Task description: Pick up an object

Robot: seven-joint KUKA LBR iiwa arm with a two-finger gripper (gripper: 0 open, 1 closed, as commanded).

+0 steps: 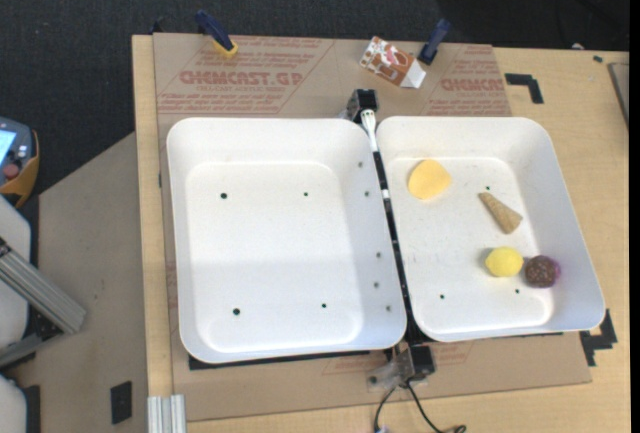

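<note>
The right bin (560,181) holds several small items. A flat yellow piece (429,179) lies near its upper left. A tan cone-shaped piece (500,211) rests toward the middle right. Lower down, a yellow ball (504,262) sits right beside a dark purple ball (541,270), the two nearly touching. The left bin (270,231) has only small dark holes in its floor.
A small red and white packet (391,62) lies on the cardboard behind the bins. Blue clamps (216,33) (434,39) grip the board's far edge. A black clip (361,105) sits where the bins meet at the back. Cables trail at the front (405,376).
</note>
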